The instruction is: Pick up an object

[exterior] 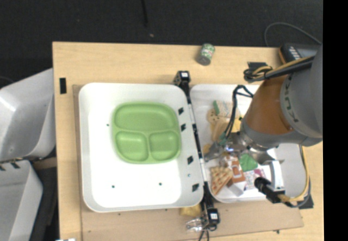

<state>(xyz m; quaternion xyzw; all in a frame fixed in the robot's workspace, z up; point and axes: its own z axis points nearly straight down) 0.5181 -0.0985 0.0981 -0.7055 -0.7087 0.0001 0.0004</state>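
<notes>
At the far left, outside the bench (125,60), stands a white object (22,120) with rounded edges. The bench is of light wood and carries two shallow white bins side by side.

The left bin (98,180) holds one thing, a green plate (145,131) with three compartments, one wide above and two smaller below. It lies flat, a little above the middle of the bin, well apart from the walls.

Between the two bins runs a row of small black clips (190,125). At the near end of this seam, a small yellowish thing (190,211) lies on the bench just outside the bins.

On the bench behind the bins, near the back edge, a small greenish cylinder (206,54) lies alone.

The right bin (204,96) is crowded. In its back part a beige object (217,121) lies with a small green piece (216,107) just beside it. Near the front lies a waffle-patterned piece (220,178), touching a brown-orange item (235,170), with a green item (249,161) next to them.

The gripper (224,146) is low over the middle of the right bin, among these objects. Its tips are dark and blurred against the clutter, so I cannot tell how wide it is or whether it has hold of anything. The grey arm (304,104) with the orange band (266,112) covers the right part of this bin.
</notes>
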